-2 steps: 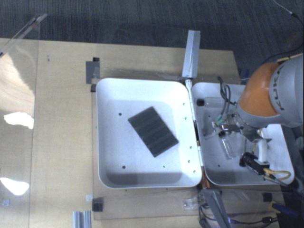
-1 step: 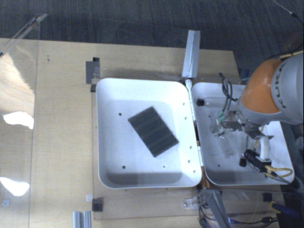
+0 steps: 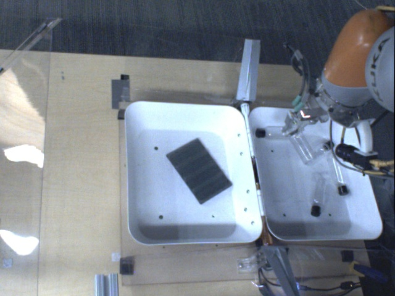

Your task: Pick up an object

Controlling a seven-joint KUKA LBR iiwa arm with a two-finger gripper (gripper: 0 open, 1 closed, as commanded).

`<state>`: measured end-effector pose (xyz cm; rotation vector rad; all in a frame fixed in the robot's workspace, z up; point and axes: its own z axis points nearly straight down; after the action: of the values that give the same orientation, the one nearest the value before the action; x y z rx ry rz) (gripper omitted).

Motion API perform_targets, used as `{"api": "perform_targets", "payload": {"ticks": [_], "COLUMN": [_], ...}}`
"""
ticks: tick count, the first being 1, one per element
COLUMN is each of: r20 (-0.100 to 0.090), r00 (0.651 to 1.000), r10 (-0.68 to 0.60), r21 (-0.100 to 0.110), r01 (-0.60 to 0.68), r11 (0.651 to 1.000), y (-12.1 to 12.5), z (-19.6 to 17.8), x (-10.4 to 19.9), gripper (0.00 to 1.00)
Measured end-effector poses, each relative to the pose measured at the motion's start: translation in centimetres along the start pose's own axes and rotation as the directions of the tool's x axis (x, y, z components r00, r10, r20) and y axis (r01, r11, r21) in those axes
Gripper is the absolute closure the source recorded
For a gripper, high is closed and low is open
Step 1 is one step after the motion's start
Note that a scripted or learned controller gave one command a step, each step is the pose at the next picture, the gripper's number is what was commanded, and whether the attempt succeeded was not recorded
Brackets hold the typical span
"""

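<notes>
1. Your gripper (image 3: 300, 142) hangs over the upper part of the right bin (image 3: 364, 227). I can't tell how the jaws stand, since the clear parts blur against the white floor.
2. The likeliest target, the dark ribbed slab (image 3: 199, 169), lies flat in the left bin (image 3: 139, 221), well apart from the jaws, across the divider and a little nearer the camera.
3. By my reading you're in the approach step, with nothing grasped.
4. Next you'd carry the arm over the divider, centre the jaws above the slab, turn them to span its narrow width, then descend.
</notes>
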<state>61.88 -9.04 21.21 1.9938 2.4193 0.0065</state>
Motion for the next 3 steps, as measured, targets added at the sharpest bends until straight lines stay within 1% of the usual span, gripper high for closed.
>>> {"api": "perform_targets", "payload": {"ticks": [1, 3], "r20": [0.0, 0.006], "r00": [1.0, 1.0], "r10": [0.005, -0.011], "r21": [0.001, -0.011], "r01": [-0.005, 0.011], "r11": [1.0, 1.0], "y": [4.0, 4.4], "z": [-1.3, -3.6], "x": [-0.8, -0.5], "gripper": [1.0, 1.0]}}
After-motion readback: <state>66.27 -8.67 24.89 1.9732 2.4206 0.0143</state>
